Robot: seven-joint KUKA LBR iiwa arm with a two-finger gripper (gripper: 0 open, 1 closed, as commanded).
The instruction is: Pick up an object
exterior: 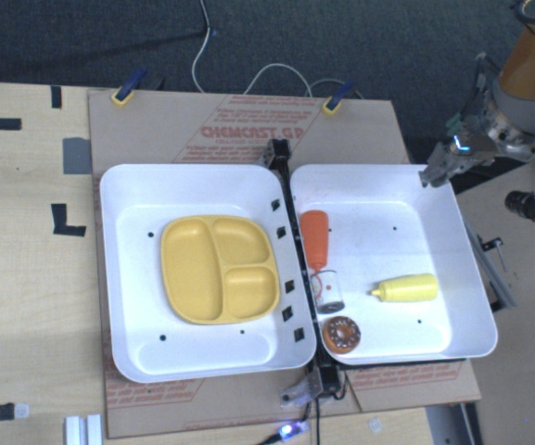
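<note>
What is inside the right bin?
The right bin holds an orange bottle, a yellow bottle and a chocolate donut. Whatever lies beneath them is covered.

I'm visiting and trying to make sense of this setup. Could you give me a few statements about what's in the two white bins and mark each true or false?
1. The yellow divided plate lies in the left bin. True.
2. The yellow mustard bottle stands upright. False: it lies on its side in the right bin.
3. The gripper is above the doughnut. False: it is at the right bin's far right corner.
4. The orange carrot lies beside the divider between the bins. True.
5. The doughnut sits on the plate. False: it is in the right bin's near left corner.
</note>
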